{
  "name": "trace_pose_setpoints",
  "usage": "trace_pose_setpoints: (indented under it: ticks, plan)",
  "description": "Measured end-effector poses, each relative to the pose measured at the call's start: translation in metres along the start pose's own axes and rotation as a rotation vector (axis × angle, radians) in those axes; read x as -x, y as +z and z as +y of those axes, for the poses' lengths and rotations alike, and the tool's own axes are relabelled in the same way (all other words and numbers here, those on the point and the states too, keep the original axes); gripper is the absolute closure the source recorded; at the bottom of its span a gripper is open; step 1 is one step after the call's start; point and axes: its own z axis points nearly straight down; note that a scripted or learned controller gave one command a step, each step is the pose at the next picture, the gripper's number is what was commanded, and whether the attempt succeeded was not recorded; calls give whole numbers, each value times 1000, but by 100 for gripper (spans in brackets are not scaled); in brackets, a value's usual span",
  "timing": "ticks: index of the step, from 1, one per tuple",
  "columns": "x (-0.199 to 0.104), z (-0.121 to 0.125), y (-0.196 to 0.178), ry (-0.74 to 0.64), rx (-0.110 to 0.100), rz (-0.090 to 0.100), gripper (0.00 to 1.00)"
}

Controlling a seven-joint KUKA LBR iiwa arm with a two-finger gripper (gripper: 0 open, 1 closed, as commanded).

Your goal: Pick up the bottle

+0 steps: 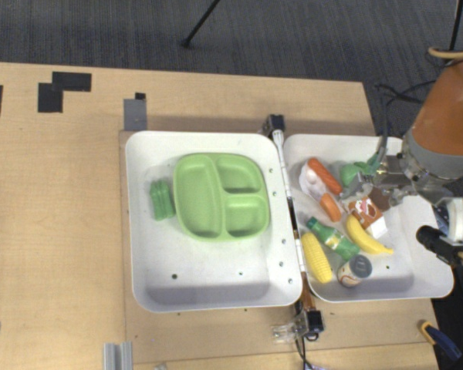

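Note:
The bottle (332, 237) is small and green with a darker cap. It lies on its side in the right bin (424, 280), slanted between a yellow corn cob (317, 257) and a banana (366, 236). My gripper (376, 182) hangs over the upper middle of the same bin, above and to the right of the bottle and apart from it. A red, white and brown packet (367, 209) lies just below the gripper. Nothing shows held in the gripper.
Also in the right bin are two orange carrot-like pieces (325, 176) (330, 205), a green item (351, 172) and a round can (355, 270). The left bin (150, 284) holds a green divided plate (220, 195) and a small green ribbed cup (162, 200).

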Motion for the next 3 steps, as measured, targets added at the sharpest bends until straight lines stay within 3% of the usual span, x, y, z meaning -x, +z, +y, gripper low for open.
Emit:
trace_pose_setpoints:
  ticks: [1, 2, 3]
  plan:
    - [77, -45, 5, -488, 2, -2, 0]
    - [-60, -44, -109, -683, 5, -2, 0]
    - [-128, -45, 44, -1134, 1, 0, 0]
